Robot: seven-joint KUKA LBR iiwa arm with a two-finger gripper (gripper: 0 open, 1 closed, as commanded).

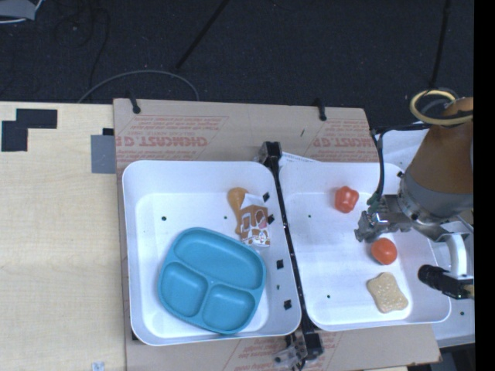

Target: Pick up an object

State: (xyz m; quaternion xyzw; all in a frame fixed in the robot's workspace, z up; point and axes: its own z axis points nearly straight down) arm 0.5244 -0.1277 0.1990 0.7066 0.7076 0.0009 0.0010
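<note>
The claw [370, 224] is seen low over the right bin [325, 300], and whether it's wide or narrow can't be told from here. A red ball [384, 250] is found just beside it, with a second red one [346, 199] a bit further up. A tan sponge [387, 292] is parked nearer the front. A blue tray [210, 280] and a snack packet [254, 226] are kept in the left bin [143, 207].
</note>
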